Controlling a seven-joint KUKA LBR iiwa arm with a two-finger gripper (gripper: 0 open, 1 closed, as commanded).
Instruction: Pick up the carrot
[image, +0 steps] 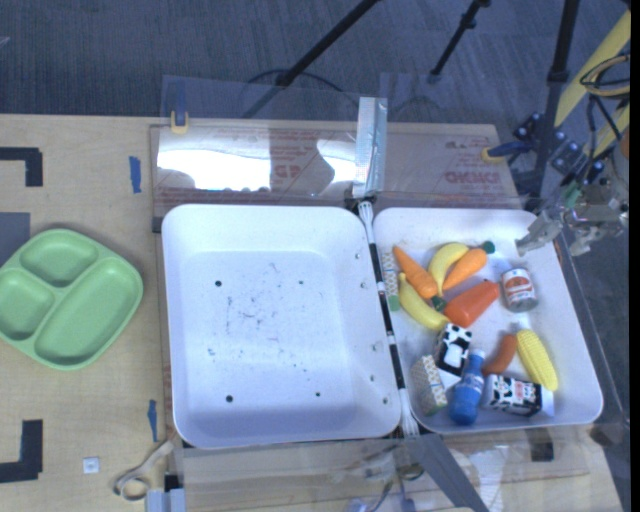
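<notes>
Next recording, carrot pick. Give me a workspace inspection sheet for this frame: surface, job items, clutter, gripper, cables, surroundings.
Surface: wooden bench; left bin and right bin side by side.
Job's things: two carrots in the right bin, one left of the bananas, one with a green top.
Clutter: bananas, orange bottle, small can, corn, blue bottle.
Gripper: gripper over the right bin's upper right corner; fingers unclear.
Cables: yellow and black cables at upper right.
Surroundings: green divided plate on the bench's left.

Orange carrot (464, 267) with green top, yellow banana (428, 300), green plate (66, 297), 2 white bins (200, 240).
</notes>
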